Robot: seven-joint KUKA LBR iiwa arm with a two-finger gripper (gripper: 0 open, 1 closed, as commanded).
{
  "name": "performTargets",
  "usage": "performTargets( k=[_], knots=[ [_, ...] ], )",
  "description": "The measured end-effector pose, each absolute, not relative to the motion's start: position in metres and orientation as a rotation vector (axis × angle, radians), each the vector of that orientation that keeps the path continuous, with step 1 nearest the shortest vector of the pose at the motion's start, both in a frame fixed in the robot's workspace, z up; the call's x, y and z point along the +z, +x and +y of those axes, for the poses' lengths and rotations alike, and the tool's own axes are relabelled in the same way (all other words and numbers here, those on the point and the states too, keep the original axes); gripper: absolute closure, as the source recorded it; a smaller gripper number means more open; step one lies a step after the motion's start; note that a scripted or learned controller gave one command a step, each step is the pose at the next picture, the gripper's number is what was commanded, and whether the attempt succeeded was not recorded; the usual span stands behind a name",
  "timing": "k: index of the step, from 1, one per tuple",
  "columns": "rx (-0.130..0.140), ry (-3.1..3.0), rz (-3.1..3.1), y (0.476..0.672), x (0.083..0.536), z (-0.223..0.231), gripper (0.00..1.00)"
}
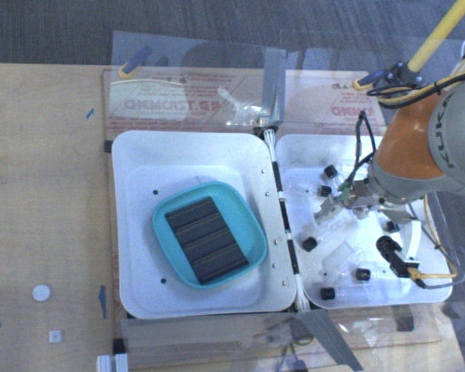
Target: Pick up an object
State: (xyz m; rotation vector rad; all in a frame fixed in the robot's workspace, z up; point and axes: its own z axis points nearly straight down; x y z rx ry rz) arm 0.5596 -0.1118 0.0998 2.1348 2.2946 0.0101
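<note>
Camera view: arm with orange band (407, 142) reaching into the right bin (418, 289), gripper (342, 201) low among small black pieces (309, 244), its grasp state indeterminable; teal tray (252, 231) bearing a dark ridged block (206, 239) occupies the left bin (139, 161).

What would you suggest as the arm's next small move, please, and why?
Probably a short descent into the right bin. The claw hovers there over small black pieces and clear plastic bits, with nothing visibly between its fingers. The teal tray holding a dark ribbed block lies in the left bin.
</note>
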Motion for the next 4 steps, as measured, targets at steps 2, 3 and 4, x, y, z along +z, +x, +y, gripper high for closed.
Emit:
performTargets(
  k=[2,3,4],
  knots=[
    [0.002,2.063,2.364,0.632,0.088,-0.100,0.00],
    [-0.004,2.063,2.372,0.630,0.096,-0.099,1.00],
    [-0.001,2.177,2.264,0.667,0.207,-0.090,1.00]
  ],
)
